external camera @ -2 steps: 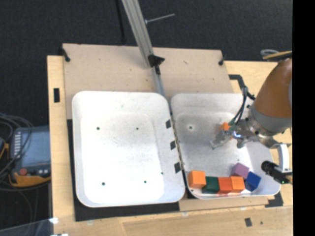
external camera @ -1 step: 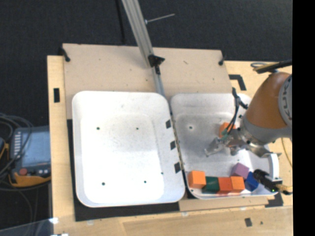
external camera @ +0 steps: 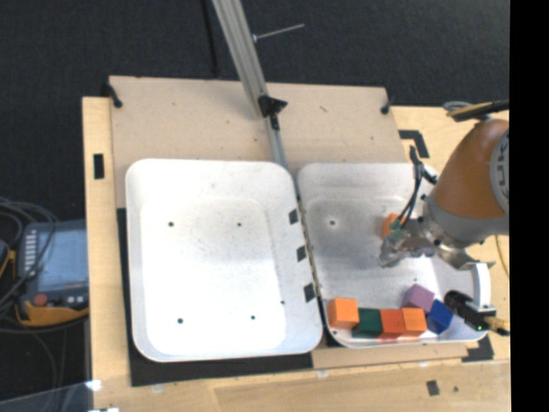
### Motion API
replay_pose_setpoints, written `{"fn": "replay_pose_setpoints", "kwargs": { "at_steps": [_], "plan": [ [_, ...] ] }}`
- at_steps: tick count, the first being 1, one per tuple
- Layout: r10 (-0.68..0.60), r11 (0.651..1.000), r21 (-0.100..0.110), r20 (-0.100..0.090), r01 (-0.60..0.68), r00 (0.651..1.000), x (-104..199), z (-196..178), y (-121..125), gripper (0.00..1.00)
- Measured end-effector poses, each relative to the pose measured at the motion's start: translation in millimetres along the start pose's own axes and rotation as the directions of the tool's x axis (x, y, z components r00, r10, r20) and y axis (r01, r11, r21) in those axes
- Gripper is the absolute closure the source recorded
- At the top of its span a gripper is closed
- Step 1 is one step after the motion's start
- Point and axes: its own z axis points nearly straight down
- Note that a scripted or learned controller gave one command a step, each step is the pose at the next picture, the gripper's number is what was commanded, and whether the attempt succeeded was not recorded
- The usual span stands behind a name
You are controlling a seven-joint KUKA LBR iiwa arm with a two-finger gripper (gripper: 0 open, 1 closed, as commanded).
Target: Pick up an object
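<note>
My gripper (external camera: 393, 251) hangs low over the right bin (external camera: 343, 196), near its middle right, pointing down and to the left. A small orange piece (external camera: 390, 222) shows right at the gripper's upper edge; whether it is held is unclear. Along the bin's front wall lie an orange block (external camera: 345, 312), a green block (external camera: 370, 322), a red-orange block (external camera: 393, 322), another orange block (external camera: 414, 319) and a blue block (external camera: 440, 316). A purple block (external camera: 420, 296) sits just behind them, below and to the right of the gripper.
The left bin (external camera: 214, 256) lies beside the right one, split from it by a ridge with black clips (external camera: 302, 251). A slanted metal rail (external camera: 249, 58) rises behind the bins. A pendant and cables (external camera: 47, 273) sit off the bench's left.
</note>
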Motion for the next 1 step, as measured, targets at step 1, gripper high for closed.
{"fn": "replay_pose_setpoints", "kwargs": {
  "at_steps": [1],
  "plan": [
    [-0.005,1.000,-0.002,0.002,0.005,1.000,-11.2,-54.5,-2.8,1.00]
  ]
}}
